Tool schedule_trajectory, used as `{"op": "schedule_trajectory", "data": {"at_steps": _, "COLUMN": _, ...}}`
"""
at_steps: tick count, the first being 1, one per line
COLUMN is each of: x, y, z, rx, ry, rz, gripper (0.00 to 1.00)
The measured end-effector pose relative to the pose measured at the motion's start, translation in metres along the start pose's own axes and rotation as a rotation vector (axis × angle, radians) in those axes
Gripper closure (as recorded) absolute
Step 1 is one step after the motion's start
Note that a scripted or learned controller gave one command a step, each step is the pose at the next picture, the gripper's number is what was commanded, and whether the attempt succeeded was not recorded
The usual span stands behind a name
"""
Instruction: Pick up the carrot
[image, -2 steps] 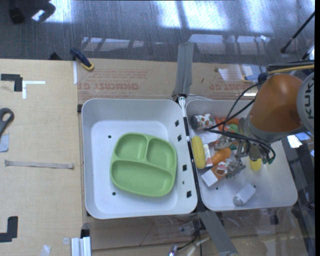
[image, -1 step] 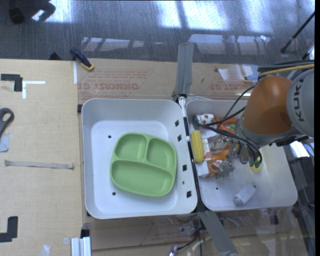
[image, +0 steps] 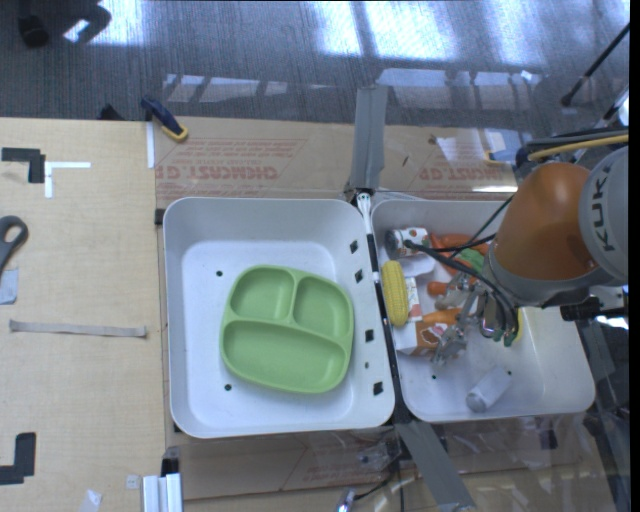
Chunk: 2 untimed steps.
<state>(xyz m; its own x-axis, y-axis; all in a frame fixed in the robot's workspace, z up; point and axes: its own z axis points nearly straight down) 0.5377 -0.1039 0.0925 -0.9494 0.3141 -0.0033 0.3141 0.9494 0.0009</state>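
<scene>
The carrot (image: 458, 241), a long orange piece, lies at the back of the right bin (image: 560, 395), partly hidden by the arm's cables. My gripper (image: 452, 338) reaches down into the middle of that bin, in front of the carrot and apart from it. It hangs right over a small orange-and-white item (image: 432, 330). The arm's orange band (image: 545, 225) covers the bin's right part.
A yellow corn cob (image: 396, 291) lies along the right bin's left wall. A small orange piece (image: 438, 288) sits beside it, and a grey cylinder (image: 488, 390) rests near the front. The left bin (image: 190, 330) holds a green divided plate (image: 290, 328).
</scene>
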Motion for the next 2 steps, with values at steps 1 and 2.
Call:
{"op": "schedule_trajectory", "data": {"at_steps": 1, "x": -0.003, "y": -0.030, "z": 0.000, "rx": 0.002, "ry": 0.000, "rz": 0.505, "gripper": 0.00}}
{"op": "schedule_trajectory", "data": {"at_steps": 2, "x": -0.027, "y": -0.065, "z": 0.000, "rx": 0.002, "ry": -0.001, "rz": 0.398, "gripper": 0.00}}
